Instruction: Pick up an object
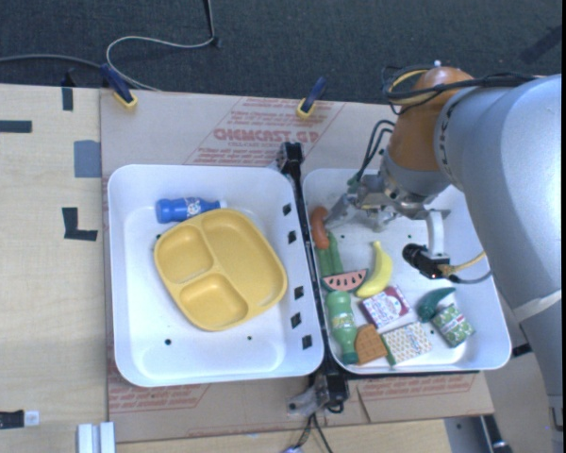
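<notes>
- The cardboard [255, 135] behind the bins carries red print reading "CHEMCAST GP".
- The gripper [373, 206] hangs over the far end of the right bin [495, 343]; its grip cannot be made out.
- The banana [379, 270] lies just nearer the camera than the gripper, apart from it, beside the watermelon slice [344, 280].

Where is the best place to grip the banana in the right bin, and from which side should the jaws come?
Probably at the middle of the banana, coming straight down from above. It lies flat, a slim curve with bare bin floor on its right side. The watermelon slice crowds its lower end, so close the jaws across its narrow width.
</notes>
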`<state>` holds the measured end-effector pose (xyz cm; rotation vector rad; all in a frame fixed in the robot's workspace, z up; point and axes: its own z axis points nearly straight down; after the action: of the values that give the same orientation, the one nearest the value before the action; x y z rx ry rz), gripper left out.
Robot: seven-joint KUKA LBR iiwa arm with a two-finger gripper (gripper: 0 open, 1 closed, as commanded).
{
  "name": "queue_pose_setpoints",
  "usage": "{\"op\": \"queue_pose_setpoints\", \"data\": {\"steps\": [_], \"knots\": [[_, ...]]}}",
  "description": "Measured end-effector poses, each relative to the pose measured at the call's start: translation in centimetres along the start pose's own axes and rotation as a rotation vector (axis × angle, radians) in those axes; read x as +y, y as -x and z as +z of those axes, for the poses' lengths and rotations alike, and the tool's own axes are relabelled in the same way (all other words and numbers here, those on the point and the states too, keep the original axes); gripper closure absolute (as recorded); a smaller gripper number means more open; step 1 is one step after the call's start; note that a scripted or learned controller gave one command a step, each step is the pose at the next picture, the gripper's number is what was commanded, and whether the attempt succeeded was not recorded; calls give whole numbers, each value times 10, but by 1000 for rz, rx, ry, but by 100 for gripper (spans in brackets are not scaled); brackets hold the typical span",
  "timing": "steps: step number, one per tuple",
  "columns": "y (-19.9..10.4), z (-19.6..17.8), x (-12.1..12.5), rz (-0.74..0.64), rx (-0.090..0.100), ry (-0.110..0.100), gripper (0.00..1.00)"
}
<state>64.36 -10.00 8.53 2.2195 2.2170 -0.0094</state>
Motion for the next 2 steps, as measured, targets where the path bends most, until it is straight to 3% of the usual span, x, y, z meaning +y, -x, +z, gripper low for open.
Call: {"op": "queue_pose_setpoints", "data": {"steps": [1, 2], "knots": [[8, 1, 12, -4, 5, -14, 0], [23, 2, 22, -4, 8, -12, 0]]}}
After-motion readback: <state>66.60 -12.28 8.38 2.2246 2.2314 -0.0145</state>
